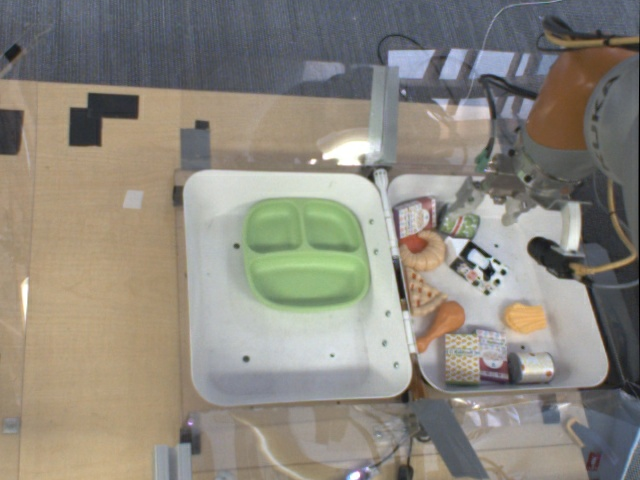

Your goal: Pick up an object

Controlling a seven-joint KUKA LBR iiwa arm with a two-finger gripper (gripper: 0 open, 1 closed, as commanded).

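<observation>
The right bin holds several small toy foods and packs. At its back lie a red packet and a small green packet. A tan pastry, a black-and-white box and a waffle piece lie mid-bin. Toward the front are a drumstick, a yellow-orange lump, a colourful box and a silver can. My gripper hangs over the bin's back edge, just right of the green packet, open, with nothing between its fingers.
The left bin carries a green divided plate. A metal post rises at the back between the bins. The arm's orange band and cables sit over the right bin's back right corner.
</observation>
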